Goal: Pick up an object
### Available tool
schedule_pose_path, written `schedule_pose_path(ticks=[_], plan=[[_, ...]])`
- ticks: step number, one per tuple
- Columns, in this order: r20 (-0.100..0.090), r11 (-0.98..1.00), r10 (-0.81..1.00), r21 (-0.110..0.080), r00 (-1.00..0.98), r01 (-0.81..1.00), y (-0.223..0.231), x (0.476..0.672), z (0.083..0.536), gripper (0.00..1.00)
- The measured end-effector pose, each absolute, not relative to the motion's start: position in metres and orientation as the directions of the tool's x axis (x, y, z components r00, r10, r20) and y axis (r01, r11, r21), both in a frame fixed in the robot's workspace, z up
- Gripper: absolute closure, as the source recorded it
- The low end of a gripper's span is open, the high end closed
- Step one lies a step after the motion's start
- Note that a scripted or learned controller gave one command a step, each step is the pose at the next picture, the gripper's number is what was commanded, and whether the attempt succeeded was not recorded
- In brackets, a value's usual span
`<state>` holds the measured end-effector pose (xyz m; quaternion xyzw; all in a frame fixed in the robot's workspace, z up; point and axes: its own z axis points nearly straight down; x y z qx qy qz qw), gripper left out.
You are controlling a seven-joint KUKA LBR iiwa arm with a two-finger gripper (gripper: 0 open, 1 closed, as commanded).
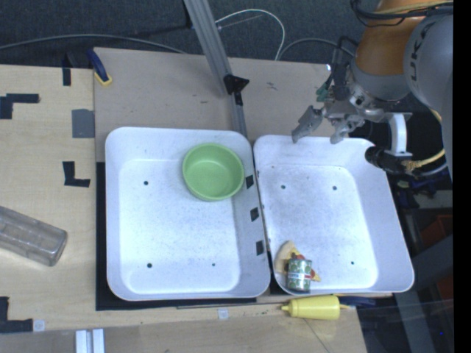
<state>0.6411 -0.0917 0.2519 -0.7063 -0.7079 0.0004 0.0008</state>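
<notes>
My gripper (321, 132) hangs open above the back rim of the right bin (383, 204), its two grey fingers spread apart with nothing between them. A green bowl (213, 170) sits upright in the left bin (129, 219), near its back right corner. In the right bin's front left corner lies a small green can (298, 274) on top of a yellow and red item (286, 253). Both are far from the gripper, toward the front.
A yellow bottle (318, 307) lies on the bench just outside the right bin's front rim. A clear plastic tube (29, 236) lies on the bench at far left. A slanted metal pole (213, 39) crosses above the bins' back edge. Cables trail behind the arm.
</notes>
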Motion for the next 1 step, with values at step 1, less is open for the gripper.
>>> schedule_pose_path(ticks=[1], plan=[[0.000,0.003,1.000,-0.002,-0.003,1.000,-0.0917,0.6411,0.2519,0.00]])
